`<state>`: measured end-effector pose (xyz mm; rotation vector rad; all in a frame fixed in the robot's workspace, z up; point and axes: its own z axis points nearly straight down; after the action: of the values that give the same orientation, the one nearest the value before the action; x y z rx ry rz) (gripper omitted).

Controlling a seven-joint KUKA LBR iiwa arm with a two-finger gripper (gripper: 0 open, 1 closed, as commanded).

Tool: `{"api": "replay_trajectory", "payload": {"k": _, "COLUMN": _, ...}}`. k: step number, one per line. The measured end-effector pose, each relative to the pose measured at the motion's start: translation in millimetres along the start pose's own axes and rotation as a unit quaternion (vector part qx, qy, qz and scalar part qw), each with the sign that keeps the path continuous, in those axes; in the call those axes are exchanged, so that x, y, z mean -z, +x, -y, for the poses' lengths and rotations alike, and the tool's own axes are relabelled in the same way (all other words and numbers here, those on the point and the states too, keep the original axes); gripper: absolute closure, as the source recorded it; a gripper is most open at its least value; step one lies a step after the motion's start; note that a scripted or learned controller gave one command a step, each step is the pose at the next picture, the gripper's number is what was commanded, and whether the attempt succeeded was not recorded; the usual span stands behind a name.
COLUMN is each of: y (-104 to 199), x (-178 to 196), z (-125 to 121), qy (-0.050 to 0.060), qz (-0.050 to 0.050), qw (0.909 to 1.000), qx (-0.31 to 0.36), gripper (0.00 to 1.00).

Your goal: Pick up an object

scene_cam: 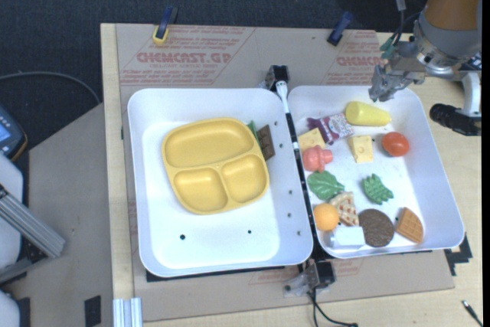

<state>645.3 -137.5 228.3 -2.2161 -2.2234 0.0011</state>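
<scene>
Yellow toy [367, 114] just below gripper [380, 92], apart

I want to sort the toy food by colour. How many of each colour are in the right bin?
Yellow: 3
Red or pink: 2
Green: 2
Orange: 2
Brown: 1
Others, mixed colours: 3
Total: 13

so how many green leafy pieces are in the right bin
2. One leaf lies near the bin's middle-left, just below the pink piece. The other leaf sits to its right, above the round brown cookie. More could be hidden under the other food.
</scene>
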Motion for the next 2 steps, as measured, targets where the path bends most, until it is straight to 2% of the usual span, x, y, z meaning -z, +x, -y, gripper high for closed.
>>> {"api": "replay_trajectory", "payload": {"k": 2, "y": 92, "x": -13, "z": 58, "qy": 0.001, "qz": 0.0, "qw": 1.0, "qx": 0.0, "gripper": 1.0}}
